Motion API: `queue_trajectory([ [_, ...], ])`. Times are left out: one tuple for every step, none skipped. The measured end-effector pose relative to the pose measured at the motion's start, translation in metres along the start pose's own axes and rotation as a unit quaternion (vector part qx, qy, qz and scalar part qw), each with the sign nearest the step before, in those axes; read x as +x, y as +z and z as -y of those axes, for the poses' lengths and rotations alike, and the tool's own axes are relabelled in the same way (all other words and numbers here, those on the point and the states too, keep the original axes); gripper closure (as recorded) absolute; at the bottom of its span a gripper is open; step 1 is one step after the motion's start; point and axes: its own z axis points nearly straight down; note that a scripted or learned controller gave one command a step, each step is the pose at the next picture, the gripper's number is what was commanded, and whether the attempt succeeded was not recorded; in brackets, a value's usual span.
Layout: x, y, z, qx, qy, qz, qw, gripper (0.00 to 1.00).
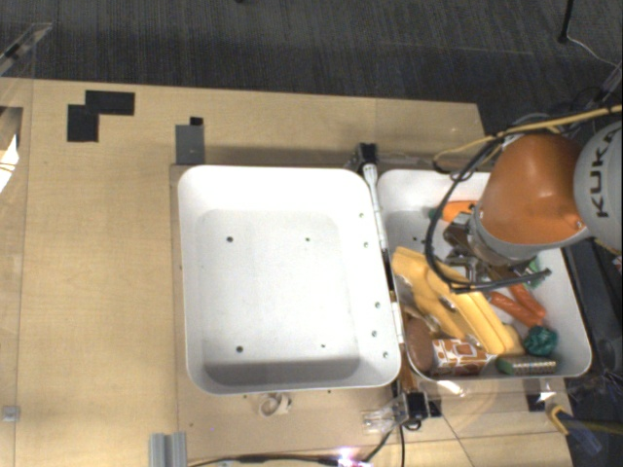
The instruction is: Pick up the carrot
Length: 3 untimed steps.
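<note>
The carrot [519, 305], orange-red and elongated, lies in the right bin [574, 353] near its right side, pointing down and to the right. My gripper [465, 264] hangs low over the middle of that bin, mostly hidden under the orange wrist band [531, 191]. It is just left of the carrot's upper end and above the bananas [458, 305]. From this angle the carrot's upper end runs under the wrist, and whether anything touches it is hidden.
The right bin also holds a brown box [458, 355] at the front, a green item [541, 340] at the front right and an orange piece [459, 208] at the back. The left bin [282, 275] sits beside it across a thin divider. Cables trail over the bench at the right.
</note>
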Motion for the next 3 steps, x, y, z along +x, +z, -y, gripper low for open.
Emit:
queue_trajectory([
  [0.071, -0.001, 0.012, 0.003, -0.019, 0.001, 0.9998, 0.00],
  [0.043, -0.003, -0.026, 0.011, 0.182, 0.000, 0.9832, 0.00],
  [-0.022, -0.099, -0.074, -0.005, 0.286, -0.002, 0.9584, 0.00],
])
